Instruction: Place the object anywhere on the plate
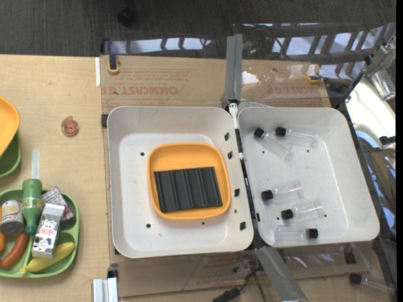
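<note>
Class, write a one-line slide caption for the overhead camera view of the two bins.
Left bin holds a yellow plate bearing a dark ridged block; clear black-capped vials lie scattered in the right bin.

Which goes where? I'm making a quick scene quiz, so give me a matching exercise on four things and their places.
Things:
1. orange plate
2. dark ridged slab
3. clear vials
4. green bottle

Places:
A. right bin
B. left bin
C. green tray
D. on the plate

Pairs: 1-B, 2-D, 3-A, 4-C
</note>
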`<act>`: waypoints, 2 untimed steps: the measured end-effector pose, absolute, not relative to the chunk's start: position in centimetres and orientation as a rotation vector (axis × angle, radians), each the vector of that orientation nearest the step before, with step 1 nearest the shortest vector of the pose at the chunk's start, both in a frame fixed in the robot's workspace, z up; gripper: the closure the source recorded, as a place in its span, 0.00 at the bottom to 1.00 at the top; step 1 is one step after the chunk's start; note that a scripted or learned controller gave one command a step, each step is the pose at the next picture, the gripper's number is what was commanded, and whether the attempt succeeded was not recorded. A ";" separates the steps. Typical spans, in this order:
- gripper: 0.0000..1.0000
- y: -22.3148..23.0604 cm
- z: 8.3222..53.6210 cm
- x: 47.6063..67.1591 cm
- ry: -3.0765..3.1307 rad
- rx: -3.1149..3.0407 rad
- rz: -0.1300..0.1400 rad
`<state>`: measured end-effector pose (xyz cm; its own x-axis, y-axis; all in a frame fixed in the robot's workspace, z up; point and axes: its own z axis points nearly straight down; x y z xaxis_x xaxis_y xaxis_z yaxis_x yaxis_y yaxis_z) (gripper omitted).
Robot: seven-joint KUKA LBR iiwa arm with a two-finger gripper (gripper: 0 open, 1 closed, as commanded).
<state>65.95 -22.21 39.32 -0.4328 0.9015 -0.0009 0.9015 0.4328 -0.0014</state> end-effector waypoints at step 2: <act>1.00 -22.3 23.1 60.7 2.783 1.452 0.000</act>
<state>60.73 -22.30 23.15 -0.5721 0.8202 -0.0022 0.8202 0.5721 0.0014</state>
